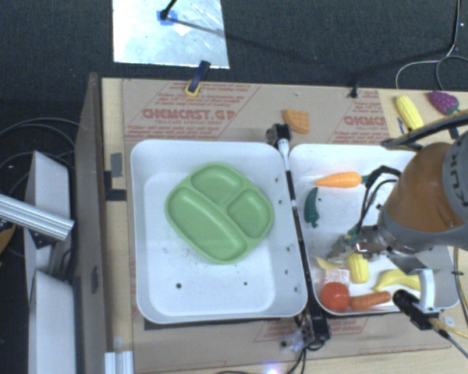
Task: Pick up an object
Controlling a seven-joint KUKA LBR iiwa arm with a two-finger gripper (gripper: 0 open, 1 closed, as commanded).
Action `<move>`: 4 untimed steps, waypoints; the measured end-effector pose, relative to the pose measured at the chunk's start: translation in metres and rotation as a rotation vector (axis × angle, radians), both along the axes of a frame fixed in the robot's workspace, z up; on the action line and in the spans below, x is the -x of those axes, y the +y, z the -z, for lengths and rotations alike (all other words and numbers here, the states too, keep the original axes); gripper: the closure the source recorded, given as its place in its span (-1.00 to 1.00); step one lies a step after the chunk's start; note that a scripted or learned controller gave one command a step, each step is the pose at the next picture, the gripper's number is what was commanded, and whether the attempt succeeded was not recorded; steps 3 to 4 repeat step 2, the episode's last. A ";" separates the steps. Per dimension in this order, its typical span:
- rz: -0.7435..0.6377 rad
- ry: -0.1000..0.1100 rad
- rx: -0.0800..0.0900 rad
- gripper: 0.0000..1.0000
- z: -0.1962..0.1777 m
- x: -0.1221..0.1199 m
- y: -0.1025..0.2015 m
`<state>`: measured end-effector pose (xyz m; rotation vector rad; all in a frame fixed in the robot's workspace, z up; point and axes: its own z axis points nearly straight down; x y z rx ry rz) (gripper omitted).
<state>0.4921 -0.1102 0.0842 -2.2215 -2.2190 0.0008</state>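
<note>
The arm (433,201) reaches in from the right over the right bin (351,158), and its pincer (351,246) sits low above the bin's near half. From this angle it cannot be told how the pincer is set or whether anything is caught in it.

Just below the pincer lies a small corn cob (358,268), close against its tip. A little further toward the near edge sit a tomato (335,295), a second carrot (370,300) and a banana (398,279). Beyond the pincer, toward the far wall, lies a carrot (339,181), and to the pincer's left rests a dark green pepper (311,207).

Well away to the left, the other bin (152,232) holds a green divided plate (220,213).
</note>
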 end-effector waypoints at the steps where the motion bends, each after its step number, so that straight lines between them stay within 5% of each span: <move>1: -0.003 -0.006 0.000 1.00 -0.012 -0.003 0.001; 2: -0.014 -0.011 -0.002 1.00 -0.105 -0.006 0.077; 4: -0.014 -0.011 -0.002 1.00 -0.105 -0.006 0.077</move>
